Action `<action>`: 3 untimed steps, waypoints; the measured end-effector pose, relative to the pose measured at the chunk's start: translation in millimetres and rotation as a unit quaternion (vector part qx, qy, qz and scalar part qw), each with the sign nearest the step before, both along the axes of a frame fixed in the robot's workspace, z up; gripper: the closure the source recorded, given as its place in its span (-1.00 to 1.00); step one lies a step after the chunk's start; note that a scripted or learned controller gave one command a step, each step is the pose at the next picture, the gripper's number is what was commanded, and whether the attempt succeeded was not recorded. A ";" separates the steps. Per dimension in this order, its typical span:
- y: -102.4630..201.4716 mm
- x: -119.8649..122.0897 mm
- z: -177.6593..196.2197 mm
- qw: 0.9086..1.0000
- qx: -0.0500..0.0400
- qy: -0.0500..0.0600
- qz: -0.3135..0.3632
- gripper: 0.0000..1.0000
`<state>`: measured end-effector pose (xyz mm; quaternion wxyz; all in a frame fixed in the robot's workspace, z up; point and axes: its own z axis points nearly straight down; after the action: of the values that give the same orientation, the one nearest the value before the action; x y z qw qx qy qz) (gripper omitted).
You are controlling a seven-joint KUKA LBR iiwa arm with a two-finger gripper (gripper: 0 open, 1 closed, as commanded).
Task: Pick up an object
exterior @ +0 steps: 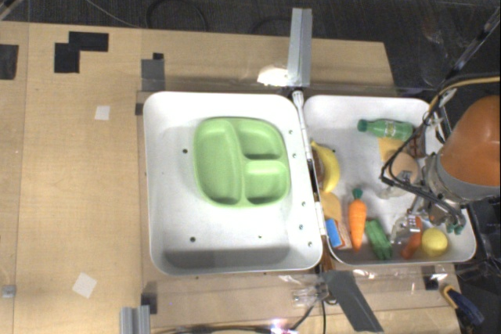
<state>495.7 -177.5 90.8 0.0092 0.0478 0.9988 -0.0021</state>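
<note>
- A green divided plate [239,161] is seen in the left bin [168,246], near its middle and closer to the right wall.
- A banana [329,165] is laid along the left wall of the right bin [344,112].
- A blue item [334,234] is found in the right bin's front left corner, just beside a carrot [357,223].
- A green vegetable [379,239] is placed right of the carrot, by the front wall.
- A green bottle [385,127] is laid on its side near the back wall.
- The gripper [413,224] is lowered over the front right part of the right bin, beside a lemon [434,242] in the front right corner; nothing is seen held.
</note>
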 end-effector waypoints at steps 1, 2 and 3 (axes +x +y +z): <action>77.2 -1.7 0.8 0.999 0.000 -0.002 0.047 -1.00; 71.9 -1.5 0.7 0.998 0.001 -0.003 0.070 -1.00; 34.5 -0.3 0.5 0.997 0.000 -0.001 0.083 -1.00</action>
<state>495.4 -143.0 91.3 0.0105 -0.0349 0.9993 -0.0017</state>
